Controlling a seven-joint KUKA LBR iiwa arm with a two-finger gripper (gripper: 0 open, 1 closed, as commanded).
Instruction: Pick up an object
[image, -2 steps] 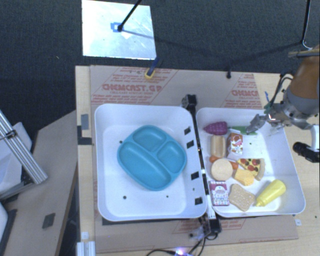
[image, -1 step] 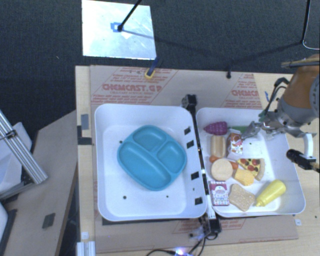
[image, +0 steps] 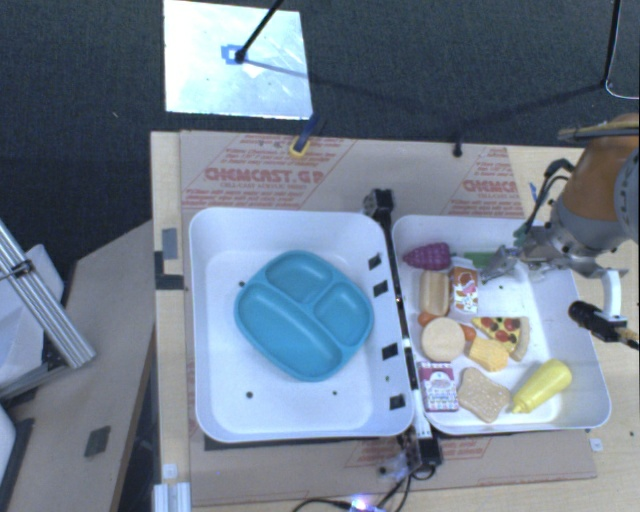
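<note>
The right bin (image: 590, 400) holds several toy foods. Among them are a purple piece (image: 427, 256), a bun (image: 434, 293), a small carton (image: 463, 290), a round cookie (image: 444, 340), a pizza slice (image: 503, 330), toast (image: 483, 395), a yellow mustard bottle (image: 541, 386) and a pink box (image: 437, 387). My gripper (image: 503, 263) hangs low over the bin's far part, just right of the carton and over a green piece (image: 480, 260). Nothing is seen held in it.
A blue divided plate (image: 304, 315) lies in the left bin (image: 215, 400). A black divider with clips (image: 395, 300) runs between the bins. The arm (image: 600, 195) enters from the right, with a black part (image: 598, 321) over the right bin's edge.
</note>
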